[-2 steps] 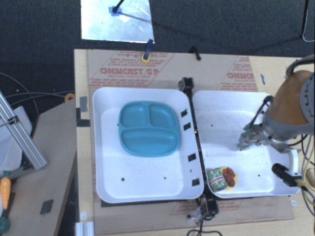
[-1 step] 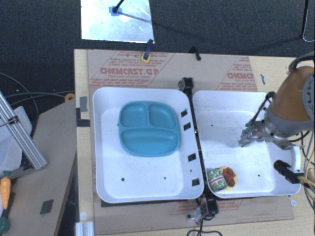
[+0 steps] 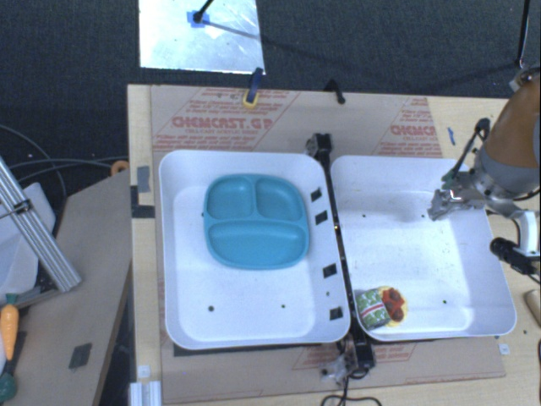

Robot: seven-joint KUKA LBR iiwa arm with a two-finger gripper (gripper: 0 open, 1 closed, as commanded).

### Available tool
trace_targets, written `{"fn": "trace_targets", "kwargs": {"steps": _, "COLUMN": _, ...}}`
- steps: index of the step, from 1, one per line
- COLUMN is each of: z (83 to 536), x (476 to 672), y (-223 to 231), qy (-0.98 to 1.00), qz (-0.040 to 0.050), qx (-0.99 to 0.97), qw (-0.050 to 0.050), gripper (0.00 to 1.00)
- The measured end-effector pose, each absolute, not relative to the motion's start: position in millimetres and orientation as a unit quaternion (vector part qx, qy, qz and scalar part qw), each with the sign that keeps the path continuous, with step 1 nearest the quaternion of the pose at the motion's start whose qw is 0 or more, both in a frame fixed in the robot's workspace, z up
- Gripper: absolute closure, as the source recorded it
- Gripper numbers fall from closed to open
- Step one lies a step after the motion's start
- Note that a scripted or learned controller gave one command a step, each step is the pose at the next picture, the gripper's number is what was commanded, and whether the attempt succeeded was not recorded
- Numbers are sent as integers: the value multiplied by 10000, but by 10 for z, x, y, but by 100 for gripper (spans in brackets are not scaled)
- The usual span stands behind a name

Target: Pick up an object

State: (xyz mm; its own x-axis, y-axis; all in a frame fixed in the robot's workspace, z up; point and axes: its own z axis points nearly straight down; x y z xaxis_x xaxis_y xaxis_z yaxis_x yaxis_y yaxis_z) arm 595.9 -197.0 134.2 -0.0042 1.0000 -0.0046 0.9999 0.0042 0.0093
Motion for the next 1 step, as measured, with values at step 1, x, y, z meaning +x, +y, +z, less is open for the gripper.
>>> {"fn": "trace_targets", "kwargs": {"steps": 1, "z": 1215, "x": 5535, "y": -2020, "qy": 7067, "qz": -5, "qx": 7075, "qw": -9, "gripper": 100}}
